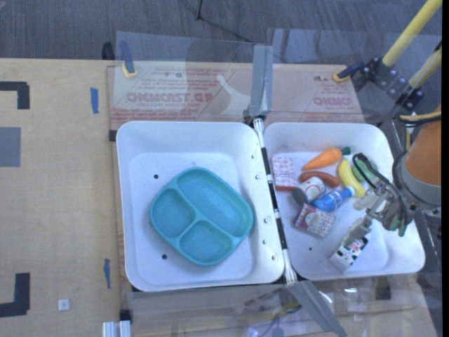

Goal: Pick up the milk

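Note:
The milk (349, 252) is a small white carton with black cow patches, lying near the front of the right bin (400, 258). My gripper (362, 227) reaches in from the right and hangs just above and behind the carton, its tip close to the carton's upper end. Whether it touches the carton is unclear. The orange band of the arm (426, 161) is at the right edge.
Behind the milk in the right bin lie a brown-red packet (315, 220), a blue bottle (332, 199), a banana (349, 176), a carrot (323, 159) and a pink-white carton (283, 168). The left bin (140, 146) holds a teal divided plate (202, 216).

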